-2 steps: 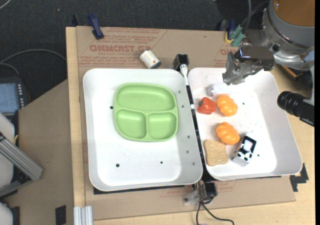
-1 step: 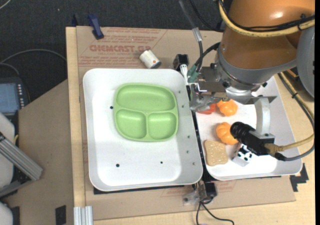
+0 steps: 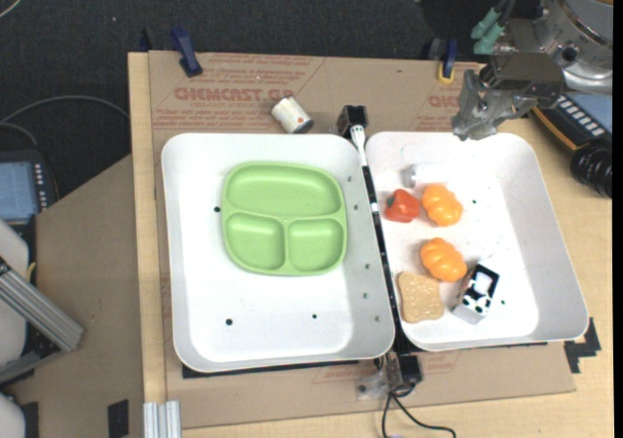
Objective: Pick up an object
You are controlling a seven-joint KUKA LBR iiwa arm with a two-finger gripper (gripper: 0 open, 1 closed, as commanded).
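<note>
The metal pincer [image 3: 474,125] hangs at 12 o'clock of the right bin [image 3: 545,232], above two glossy, lumpy orange peppers [image 3: 441,204]; whether it grips, I cannot tell.

Even overhead light, soft shadows, mild glare on white bins [image 3: 185,232], slightly grainy

The two white bins [image 3: 185,261] look like smooth, slightly glossy plastic, the green divided plate [image 3: 284,217] matt plastic, and the brown board [image 3: 234,86] beneath resembles printed cardboard (dull, papery finish).
</note>
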